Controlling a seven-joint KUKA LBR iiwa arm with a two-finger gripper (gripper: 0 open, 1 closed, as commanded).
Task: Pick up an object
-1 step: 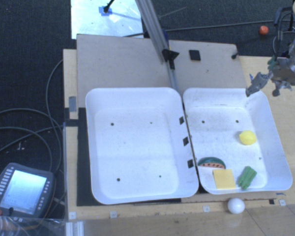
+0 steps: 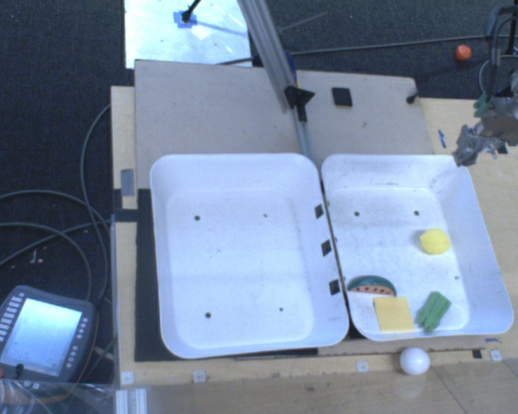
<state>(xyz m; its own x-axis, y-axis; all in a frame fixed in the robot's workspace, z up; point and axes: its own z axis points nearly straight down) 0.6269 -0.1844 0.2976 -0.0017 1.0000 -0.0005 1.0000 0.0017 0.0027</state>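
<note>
Camera view shows the bench (image 2: 363,119) carrying two shallow white bins side by side, the left bin (image 2: 242,248) beside the right bin (image 2: 475,231), which holds four objects toward its near and far-right parts. Above the right bin's far right corner hangs the gripper (image 2: 466,152), nothing visible in it, and whether it is spread or closed cannot be told. Within the right bin lie a yellow square block (image 2: 393,314) touching a green piece (image 2: 432,310), a watermelon slice (image 2: 370,285) just beside the block, and a yellow ball (image 2: 434,241) apart; a white ball (image 2: 414,360) rests on the bench outside.
</note>
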